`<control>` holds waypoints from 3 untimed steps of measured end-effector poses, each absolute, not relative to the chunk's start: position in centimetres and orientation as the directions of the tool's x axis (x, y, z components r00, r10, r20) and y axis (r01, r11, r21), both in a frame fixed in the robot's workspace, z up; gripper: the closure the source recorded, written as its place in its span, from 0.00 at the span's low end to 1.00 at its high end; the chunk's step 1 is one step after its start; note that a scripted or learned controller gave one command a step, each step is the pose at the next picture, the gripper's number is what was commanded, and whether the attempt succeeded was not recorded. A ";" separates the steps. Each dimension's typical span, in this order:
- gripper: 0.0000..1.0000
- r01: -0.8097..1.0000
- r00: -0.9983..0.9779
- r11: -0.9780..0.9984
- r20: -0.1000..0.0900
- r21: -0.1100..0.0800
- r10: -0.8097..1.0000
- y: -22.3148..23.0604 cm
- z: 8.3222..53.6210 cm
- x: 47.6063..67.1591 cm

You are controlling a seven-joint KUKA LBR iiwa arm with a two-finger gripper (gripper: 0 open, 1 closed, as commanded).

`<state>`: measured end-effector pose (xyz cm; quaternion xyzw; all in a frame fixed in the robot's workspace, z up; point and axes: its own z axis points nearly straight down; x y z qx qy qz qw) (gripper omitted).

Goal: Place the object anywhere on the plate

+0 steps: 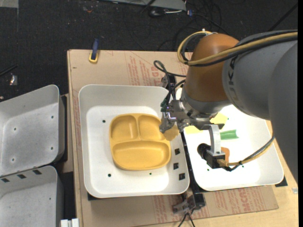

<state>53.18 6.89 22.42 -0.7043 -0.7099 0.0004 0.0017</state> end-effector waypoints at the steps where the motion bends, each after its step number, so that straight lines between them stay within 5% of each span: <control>1: 1.00 1.000 -0.008 0.008 0.002 0.000 1.000 11.2 23.3 52.1; 2: 1.00 1.000 -0.006 0.006 0.001 -0.003 1.000 14.1 23.7 49.7; 3: 0.00 1.000 -0.002 0.002 0.000 -0.002 1.000 13.9 23.7 49.8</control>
